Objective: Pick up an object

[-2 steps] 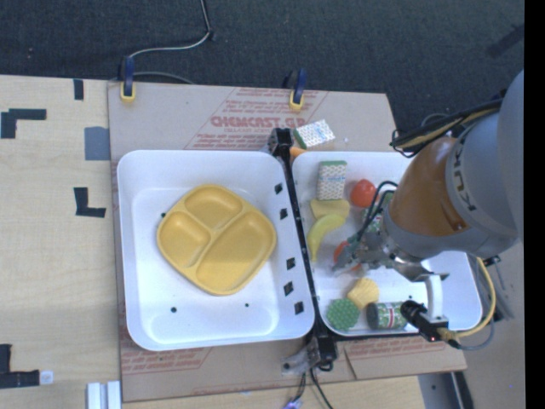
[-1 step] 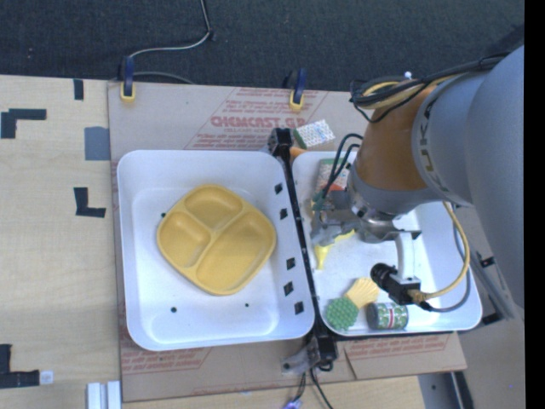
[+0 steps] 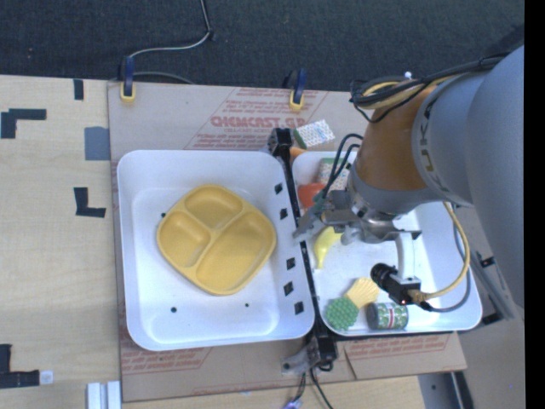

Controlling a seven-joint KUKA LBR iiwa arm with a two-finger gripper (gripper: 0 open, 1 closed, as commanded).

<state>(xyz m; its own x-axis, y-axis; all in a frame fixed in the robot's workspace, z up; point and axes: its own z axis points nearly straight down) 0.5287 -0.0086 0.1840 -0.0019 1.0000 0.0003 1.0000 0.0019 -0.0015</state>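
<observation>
The right bin (image 3: 443,313) holds several small items. A yellow banana-shaped piece (image 3: 325,247) lies near its left wall. At the front are a green round piece (image 3: 342,313), a yellow wedge (image 3: 363,291) and a small can (image 3: 388,316). A red-orange item (image 3: 308,192) sits further back, by the divider. My gripper (image 3: 334,227) hangs low over the left part of this bin, just above the yellow banana-shaped piece. The wrist and the orange band hide much of the bin's middle.
The left bin (image 3: 145,313) carries a yellow divided plate (image 3: 216,239). Black clips line the divider (image 3: 291,254) between the bins. A small orange item (image 3: 296,152) and a patterned packet (image 3: 315,133) lie at the back of the right bin. Cables loop around the wrist.
</observation>
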